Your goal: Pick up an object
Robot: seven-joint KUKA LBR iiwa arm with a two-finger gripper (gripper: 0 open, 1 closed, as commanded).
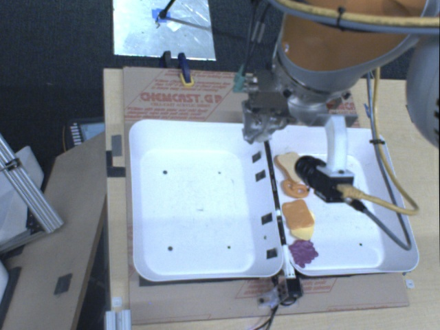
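My gripper (262,133) hangs over the far end of the divider between the two bins, at the right bin's far left corner. In the right bin (385,249), along its left side, lie a pale tan piece (286,161), a small orange pretzel-like item (295,188), an orange-yellow block (300,216) and a purple grape cluster (303,252). The gripper is a short way up and to the left of the tan piece. The grey and orange arm hides the bin's far edge.
The left bin (144,205) shows its bare white floor. A black cylinder (318,177) with a yellow cable hangs from the arm just right of the tan and orange items. Cardboard lies under both bins, with a blue and yellow clamp (184,69) at the back.
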